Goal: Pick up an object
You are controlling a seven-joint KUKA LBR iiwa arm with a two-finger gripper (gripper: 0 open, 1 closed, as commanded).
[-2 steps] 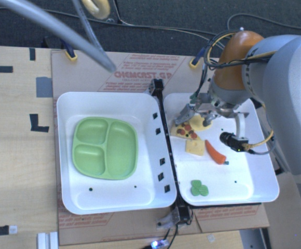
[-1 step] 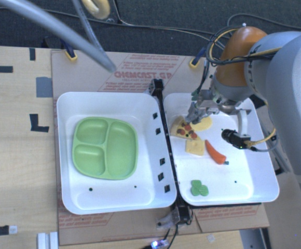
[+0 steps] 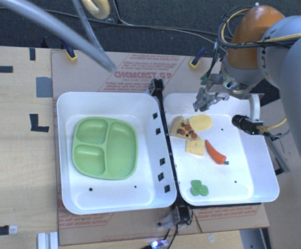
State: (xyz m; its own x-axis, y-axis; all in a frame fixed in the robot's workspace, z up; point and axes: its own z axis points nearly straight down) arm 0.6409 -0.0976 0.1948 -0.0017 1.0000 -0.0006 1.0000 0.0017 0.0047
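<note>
The right bin (image 3: 254, 185) holds a pizza slice (image 3: 181, 129), a yellow oval piece (image 3: 201, 122), a yellow cheese wedge (image 3: 195, 147), an orange carrot (image 3: 215, 152) and a green broccoli piece (image 3: 199, 189). My gripper (image 3: 202, 103) hangs over the bin's far side, just above and behind the yellow oval piece. Nothing shows between its fingers.
In the left bin (image 3: 67, 191) lies a green divided plate (image 3: 105, 148). A black divider (image 3: 164, 144) runs between the two bins. Cardboard underlay and wooden bench surround them. A grey pole crosses the upper left.
</note>
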